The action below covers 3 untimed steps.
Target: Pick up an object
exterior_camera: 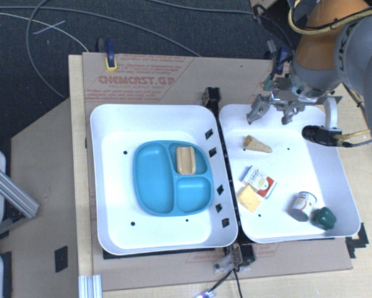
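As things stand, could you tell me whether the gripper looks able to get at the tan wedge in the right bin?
Probably yes. The gripper hangs open at the bin's far edge, and the wedge lies just nearer the camera, apart from the other items, with nothing on it.

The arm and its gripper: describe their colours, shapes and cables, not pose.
The arm is a thick, rounded grey body with a broad, domed orange band above the wrist. A pale yellow cable loops beside the band. The gripper is small and metallic grey, with two thin fingers splayed below a compact mount. A black cylindrical part juts out beside it, with thin wires trailing right.
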Motion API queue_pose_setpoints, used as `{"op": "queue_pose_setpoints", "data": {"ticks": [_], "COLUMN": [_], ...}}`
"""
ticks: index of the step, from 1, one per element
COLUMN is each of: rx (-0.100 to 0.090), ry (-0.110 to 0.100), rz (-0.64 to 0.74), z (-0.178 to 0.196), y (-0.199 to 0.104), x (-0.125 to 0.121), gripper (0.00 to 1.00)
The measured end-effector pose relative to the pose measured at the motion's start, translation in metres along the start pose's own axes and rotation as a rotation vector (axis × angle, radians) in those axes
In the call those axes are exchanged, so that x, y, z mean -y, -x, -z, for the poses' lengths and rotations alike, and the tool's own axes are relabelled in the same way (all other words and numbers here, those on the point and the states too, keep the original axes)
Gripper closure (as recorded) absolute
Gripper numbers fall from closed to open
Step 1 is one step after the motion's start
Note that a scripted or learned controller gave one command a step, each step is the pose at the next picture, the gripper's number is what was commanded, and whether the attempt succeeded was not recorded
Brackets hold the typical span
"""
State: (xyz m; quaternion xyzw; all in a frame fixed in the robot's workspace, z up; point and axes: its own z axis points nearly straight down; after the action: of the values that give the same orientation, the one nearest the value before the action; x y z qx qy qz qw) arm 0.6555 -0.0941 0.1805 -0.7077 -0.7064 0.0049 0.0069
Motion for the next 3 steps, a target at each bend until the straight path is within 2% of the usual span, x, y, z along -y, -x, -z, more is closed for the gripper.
{"op": "queue_pose_setpoints", "data": {"ticks": [1,3], "rx": [0.002,0.002], "ry": [0.016,0.011], "rz": [0.002,0.002], "z": [0.01,-0.096], "y": [0.0,0.006], "x": [-0.003,0.004], "gripper": [0.0,0.0]}}
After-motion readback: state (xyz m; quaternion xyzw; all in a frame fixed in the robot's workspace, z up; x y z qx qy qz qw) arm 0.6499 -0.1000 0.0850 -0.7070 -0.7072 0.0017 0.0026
